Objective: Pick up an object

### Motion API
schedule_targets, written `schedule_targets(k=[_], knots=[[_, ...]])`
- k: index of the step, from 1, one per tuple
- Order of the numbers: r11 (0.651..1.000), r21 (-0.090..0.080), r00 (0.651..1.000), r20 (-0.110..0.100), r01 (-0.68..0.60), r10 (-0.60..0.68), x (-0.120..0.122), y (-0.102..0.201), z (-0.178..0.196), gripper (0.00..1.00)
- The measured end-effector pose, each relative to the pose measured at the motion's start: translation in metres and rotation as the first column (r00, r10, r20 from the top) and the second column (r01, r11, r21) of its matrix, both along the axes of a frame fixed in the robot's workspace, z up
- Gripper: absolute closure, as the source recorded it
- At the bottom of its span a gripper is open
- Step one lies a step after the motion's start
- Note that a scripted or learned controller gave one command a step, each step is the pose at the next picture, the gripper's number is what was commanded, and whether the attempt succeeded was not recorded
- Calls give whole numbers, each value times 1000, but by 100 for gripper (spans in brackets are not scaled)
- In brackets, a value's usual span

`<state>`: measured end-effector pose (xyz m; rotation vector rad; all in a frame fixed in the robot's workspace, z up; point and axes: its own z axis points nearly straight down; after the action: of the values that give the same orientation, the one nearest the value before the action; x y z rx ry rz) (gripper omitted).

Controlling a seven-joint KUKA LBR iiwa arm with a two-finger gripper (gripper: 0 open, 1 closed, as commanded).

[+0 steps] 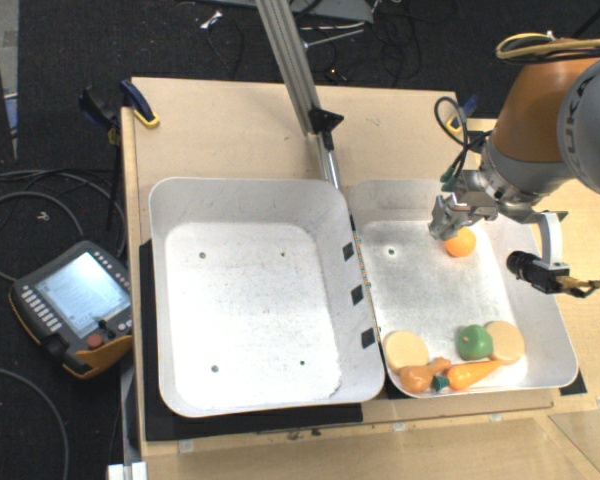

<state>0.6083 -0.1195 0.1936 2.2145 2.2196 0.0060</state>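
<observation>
The tool (450,220) hangs low over the upper part of the right bin (540,308), and whether it stands wide or narrow cannot be told from this slanted look down, since the wrist body covers its tip. Just beside it, on the side toward the near edge of the bin and a little toward the arm, sits a small orange ball (461,243). The ball seems to touch or nearly touch the tool's lower end, yet it lies beside the tip and not clearly within it, so nothing says it is held. That is the relation the next move turns on: the ball is offset down and to the right in the view from the tool's centre, and being round it has no long axis to line up with, so only the offset has to be closed.

Further out, the other pieces crowd the near corner of the same bin, well apart from the tool: a green round fruit (472,342), two pale discs (406,349), and an orange carrot-like piece (472,373) lying along the bin's near wall. The left bin (180,218) stands alongside on the worktop (220,118)
</observation>
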Motion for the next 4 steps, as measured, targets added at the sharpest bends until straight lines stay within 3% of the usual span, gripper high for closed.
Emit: schedule_targets(k=[1,4], knots=[[1000,0,1000,0,0,0,2,0,52,100],[1000,3,1000,-9,-6,6,-47,162,65,100]])
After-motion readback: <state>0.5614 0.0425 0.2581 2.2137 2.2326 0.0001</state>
